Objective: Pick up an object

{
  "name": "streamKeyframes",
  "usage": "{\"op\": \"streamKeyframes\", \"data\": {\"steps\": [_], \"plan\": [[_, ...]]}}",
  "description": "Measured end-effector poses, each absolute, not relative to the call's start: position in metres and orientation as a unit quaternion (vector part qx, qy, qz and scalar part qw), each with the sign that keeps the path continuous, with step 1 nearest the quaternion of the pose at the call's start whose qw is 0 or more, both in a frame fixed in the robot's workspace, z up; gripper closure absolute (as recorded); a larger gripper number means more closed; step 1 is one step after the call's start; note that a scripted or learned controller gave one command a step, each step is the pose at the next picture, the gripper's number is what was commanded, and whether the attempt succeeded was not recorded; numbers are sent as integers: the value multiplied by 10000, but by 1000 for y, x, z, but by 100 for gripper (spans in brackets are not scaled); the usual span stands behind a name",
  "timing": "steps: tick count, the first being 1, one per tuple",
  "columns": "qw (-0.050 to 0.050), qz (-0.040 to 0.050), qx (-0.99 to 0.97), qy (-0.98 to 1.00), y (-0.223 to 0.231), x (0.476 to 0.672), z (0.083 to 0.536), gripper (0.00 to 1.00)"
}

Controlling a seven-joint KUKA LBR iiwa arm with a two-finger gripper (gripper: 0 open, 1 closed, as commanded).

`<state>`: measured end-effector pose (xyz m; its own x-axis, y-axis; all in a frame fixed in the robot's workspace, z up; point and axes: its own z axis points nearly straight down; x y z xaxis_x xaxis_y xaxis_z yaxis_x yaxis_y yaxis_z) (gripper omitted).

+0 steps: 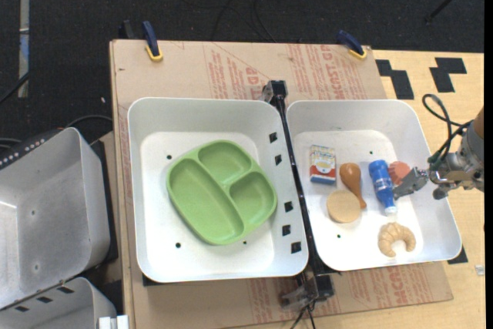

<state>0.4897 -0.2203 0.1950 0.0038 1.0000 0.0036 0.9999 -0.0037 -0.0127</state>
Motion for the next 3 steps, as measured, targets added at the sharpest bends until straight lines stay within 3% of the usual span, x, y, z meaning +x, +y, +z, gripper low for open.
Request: {"op": "streamKeyframes", "data": {"steps": [1,3], "plan": [[7,6,-7068,-7074,-220,493,201,0],[19,8,-7073,-7069,-217,493,114,0]]}}
